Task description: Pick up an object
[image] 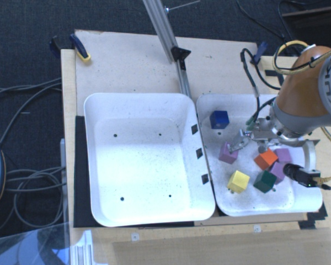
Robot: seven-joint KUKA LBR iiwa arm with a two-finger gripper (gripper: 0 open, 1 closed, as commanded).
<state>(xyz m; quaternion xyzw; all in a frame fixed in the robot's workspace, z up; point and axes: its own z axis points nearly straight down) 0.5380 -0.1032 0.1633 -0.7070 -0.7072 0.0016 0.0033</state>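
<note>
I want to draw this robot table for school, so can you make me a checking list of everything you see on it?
Surface: wooden bench bearing two white bins; left bin speckled with small dark marks.
Job's things: right bin holds a blue cube, pink block, yellow cube, orange cube, green cube and purple block.
Clutter: blue-and-yellow clamp at the bench's far left corner.
Grippers: gripper low over the right bin, near the pink block; nothing seen between its fingers.
Cables: grey loops on the floor at left; black cable by the arm.
Surroundings: dark carpet, metal pole.
</note>
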